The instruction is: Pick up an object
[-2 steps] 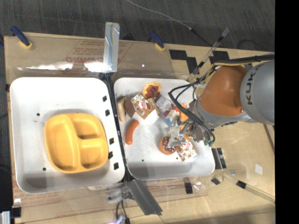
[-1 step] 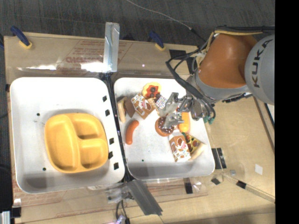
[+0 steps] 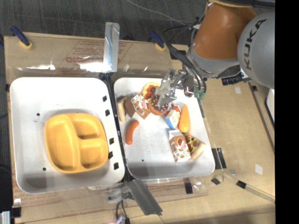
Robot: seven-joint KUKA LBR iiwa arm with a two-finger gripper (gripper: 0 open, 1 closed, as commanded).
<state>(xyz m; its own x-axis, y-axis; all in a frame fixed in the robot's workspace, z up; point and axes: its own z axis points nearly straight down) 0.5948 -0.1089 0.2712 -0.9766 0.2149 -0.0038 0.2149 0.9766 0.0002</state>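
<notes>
Right bin [image 3: 154, 164], gripper [image 3: 162, 98] low among toys [image 3: 154, 104]

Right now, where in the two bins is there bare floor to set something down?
Right bin: a bare patch at the near-left, bordered by the sausage, the small carton and the near wall. Left bin: bare margins all round the yellow tray, widest along the far side. Crowded: the right bin's far end, where the claw sits over piled toys.

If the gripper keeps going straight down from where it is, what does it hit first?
Most likely the round reddish-brown toy food piece at the back of the right white bin: the gripper sits directly over it among the clutter. Depth is unclear; it may already be touching.
</notes>
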